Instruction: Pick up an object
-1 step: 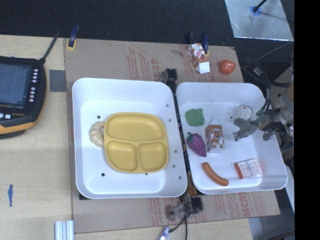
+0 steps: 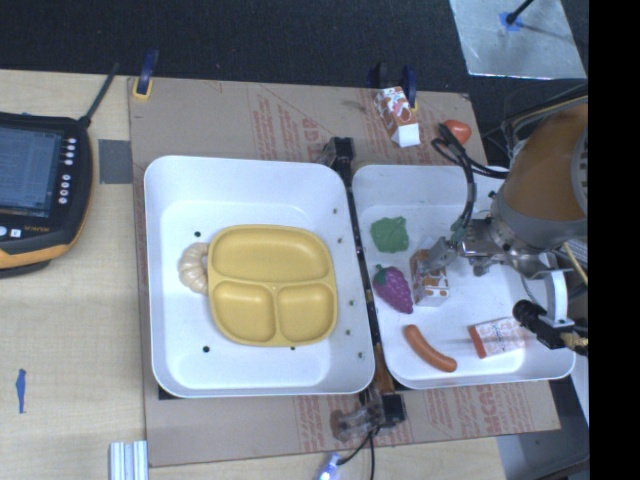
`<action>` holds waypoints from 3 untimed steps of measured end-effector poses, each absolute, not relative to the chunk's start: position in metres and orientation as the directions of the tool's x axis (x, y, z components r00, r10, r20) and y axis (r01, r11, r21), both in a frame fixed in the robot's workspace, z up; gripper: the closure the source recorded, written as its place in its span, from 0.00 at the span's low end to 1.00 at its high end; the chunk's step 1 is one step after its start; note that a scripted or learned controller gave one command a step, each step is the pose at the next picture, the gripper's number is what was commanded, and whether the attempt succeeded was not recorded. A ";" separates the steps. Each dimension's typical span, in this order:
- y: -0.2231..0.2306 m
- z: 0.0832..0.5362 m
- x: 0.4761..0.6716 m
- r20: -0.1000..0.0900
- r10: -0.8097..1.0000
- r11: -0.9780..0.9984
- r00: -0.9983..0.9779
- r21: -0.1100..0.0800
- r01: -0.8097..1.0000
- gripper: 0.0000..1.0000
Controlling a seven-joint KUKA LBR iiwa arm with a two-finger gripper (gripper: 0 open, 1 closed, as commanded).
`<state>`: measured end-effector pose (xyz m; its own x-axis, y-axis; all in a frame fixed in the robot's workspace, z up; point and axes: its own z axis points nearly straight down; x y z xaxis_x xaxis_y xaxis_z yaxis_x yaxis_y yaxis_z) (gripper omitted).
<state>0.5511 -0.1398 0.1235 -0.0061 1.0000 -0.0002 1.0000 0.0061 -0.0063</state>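
Filling the bench side by side: left bin (image 2: 170,358), right bin (image 2: 420,183). Inside the left bin, a big yellow compartment tray (image 2: 271,284), flat, with a beige bread-like piece (image 2: 192,265) touching its left edge. Reaching in from the right, the grey arm (image 2: 540,183) with its orange band, low over the right bin. Gripper (image 2: 432,264) down at a small brown-and-white carton (image 2: 431,284) in the middle of that bin; released or clenched, cannot tell from here. Left of the carton, purple grapes (image 2: 394,289); farther back, a green lump (image 2: 390,234). Near edge: a sausage (image 2: 429,348), and right of it a red-and-white packet (image 2: 497,337). Beyond the bins, another little carton (image 2: 398,115) and something small and red-orange (image 2: 457,129) on the cardboard. Far left, a control pendant (image 2: 35,190).
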 end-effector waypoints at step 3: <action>-0.021 0.192 0.586 0.001 1.000 0.005 -0.005 -0.003 1.000 1.00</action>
